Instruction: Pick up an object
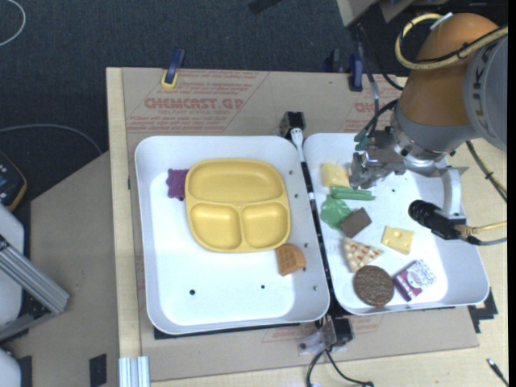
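The gripper (364, 177) hangs low in the right bin (468, 272); whether it grips anything I cannot tell. Directly under it lies a long green bean pod (352, 193), beside a pale yellow cheese block (333, 174). Brown cardboard (201, 103) lines the bench, over dark carpet (81, 39).

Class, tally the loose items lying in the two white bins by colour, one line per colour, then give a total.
Yellow: 4, namely tray, cheese block, cheese slice, pizza slice
Green: 2, namely bean pod, leaf
Brown: 3, namely square, cookie, bread piece
Purple: 2, namely grapes, packet
Total: 11
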